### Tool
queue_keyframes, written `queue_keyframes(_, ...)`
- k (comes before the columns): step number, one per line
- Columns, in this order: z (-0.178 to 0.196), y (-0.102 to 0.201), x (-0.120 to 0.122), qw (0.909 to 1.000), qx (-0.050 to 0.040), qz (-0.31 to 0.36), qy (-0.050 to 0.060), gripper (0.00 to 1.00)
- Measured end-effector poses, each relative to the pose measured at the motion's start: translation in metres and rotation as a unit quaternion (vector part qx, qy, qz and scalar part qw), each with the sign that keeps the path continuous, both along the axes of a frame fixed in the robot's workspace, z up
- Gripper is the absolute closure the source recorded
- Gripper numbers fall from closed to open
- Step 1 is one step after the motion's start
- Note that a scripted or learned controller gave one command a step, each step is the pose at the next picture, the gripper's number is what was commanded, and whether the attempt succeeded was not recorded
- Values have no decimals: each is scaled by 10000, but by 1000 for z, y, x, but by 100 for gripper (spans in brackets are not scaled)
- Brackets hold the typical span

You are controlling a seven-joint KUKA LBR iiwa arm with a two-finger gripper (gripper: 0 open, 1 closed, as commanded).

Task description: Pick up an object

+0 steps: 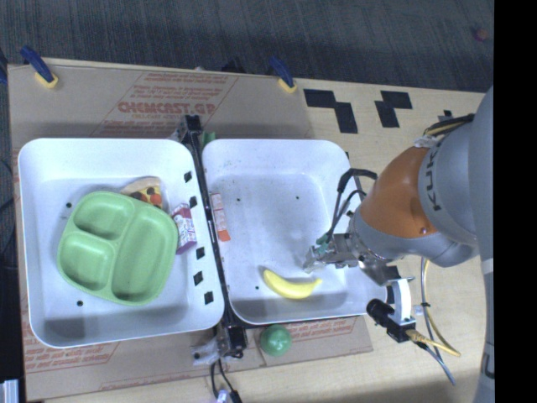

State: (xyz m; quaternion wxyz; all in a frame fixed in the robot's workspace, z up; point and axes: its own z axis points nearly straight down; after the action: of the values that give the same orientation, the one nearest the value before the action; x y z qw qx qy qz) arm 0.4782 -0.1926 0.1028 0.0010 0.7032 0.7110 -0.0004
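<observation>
While the arm [419,200] reaches in from the right over the right bin [277,154], the gripper [323,257] sits low near that bin's front right corner. Banana [291,285] lies on the bin floor just beside the gripper, to its front left, close to the front wall; contact between them cannot be judged. Gripper state: cannot tell from this angle. Left bin [42,225] holds a green divided plate [117,246], with a small toy [149,191] at its far edge and a packet [185,227] at its right. A green ball [274,339] rests on the bench outside the bins, just past the right bin's front wall.
</observation>
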Motion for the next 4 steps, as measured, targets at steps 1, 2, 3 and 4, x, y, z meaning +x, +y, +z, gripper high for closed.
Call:
queue_keyframes(1, 66, 19, -1, 10000, 14, -28, 4, 100)
queue_keyframes(2, 76, 19, 0, 10000, 14, -3, -4, 100)
queue_keyframes(3, 87, 19, 2, 10000, 12, 26, -18, 100)
queue_keyframes(4, 87, 19, 2, 10000, 12, 26, -17, 0)
